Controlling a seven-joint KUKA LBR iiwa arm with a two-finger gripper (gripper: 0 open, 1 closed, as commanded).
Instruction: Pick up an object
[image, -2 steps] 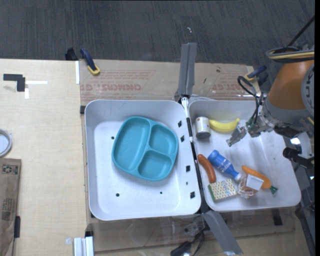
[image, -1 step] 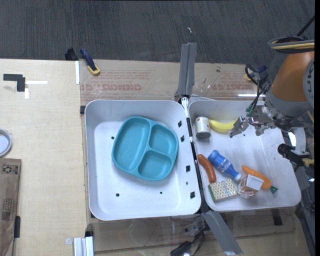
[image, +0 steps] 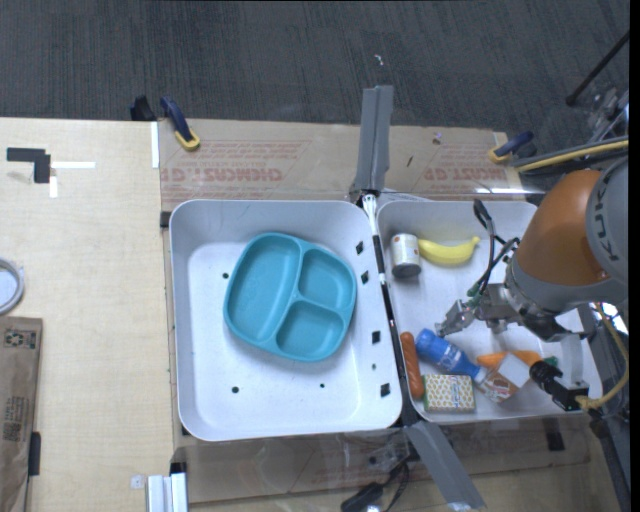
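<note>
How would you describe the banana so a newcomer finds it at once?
Look at the right bin of the two white ones, the one the arm reaches into. Along its far wall lies the banana, just right of a small metal can. It is the only yellow, curved thing there; the bottle, sponge and other items lie at the near end.

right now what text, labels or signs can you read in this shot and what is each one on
"CHEMCAS"-like red print, upside down and repeated, on the cardboard sheet behind the bins: too blurred to read surely.
Recycling symbol on the brown paper bag at the left edge; no words legible.
Blue bottle and cracker-like box in the right bin: labels too small.
</note>
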